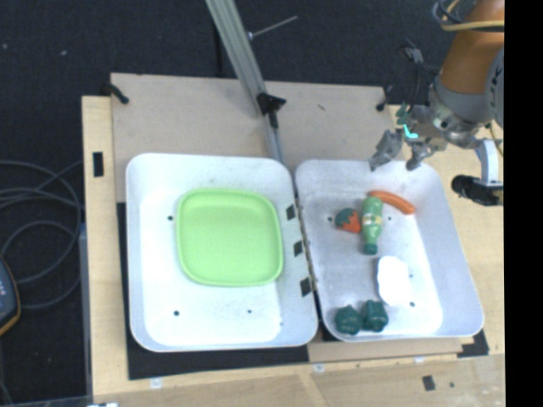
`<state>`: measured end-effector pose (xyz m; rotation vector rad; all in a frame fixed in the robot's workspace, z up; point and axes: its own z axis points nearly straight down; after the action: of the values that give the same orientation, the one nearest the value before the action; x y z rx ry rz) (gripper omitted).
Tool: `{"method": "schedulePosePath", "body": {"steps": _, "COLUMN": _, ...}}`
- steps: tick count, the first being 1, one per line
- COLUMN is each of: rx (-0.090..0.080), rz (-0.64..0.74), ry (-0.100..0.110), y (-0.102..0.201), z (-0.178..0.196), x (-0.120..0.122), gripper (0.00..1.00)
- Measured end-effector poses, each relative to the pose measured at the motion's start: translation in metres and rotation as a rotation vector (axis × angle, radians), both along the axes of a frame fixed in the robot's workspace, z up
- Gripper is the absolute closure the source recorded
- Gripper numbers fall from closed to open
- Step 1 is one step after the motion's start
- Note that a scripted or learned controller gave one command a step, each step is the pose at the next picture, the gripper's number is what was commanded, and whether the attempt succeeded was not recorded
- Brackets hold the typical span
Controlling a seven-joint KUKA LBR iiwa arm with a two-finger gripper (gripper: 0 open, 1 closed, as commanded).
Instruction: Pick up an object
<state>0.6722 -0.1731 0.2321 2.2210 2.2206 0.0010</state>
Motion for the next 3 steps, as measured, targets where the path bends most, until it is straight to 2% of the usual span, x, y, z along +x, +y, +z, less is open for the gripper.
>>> {"method": "schedulePosePath", "body": {"steps": 1, "rx": 0.0, "rz": 0.0, "ry": 0.0, "y": 0.0, "z": 0.0, "x": 0.0, "gripper": 0.0}}
{"method": "schedulePosePath", "body": {"steps": 2, "rx": 0.0, "rz": 0.0, "ry": 0.006, "y": -0.001, "z": -0.062, "x": 0.003, "gripper": 0.0}}
{"method": "schedulePosePath", "body": {"steps": 3, "rx": -0.002, "rz": 0.0, "ry": 0.001, "y": 0.0, "z": -0.12, "x": 0.009, "gripper": 0.0}}
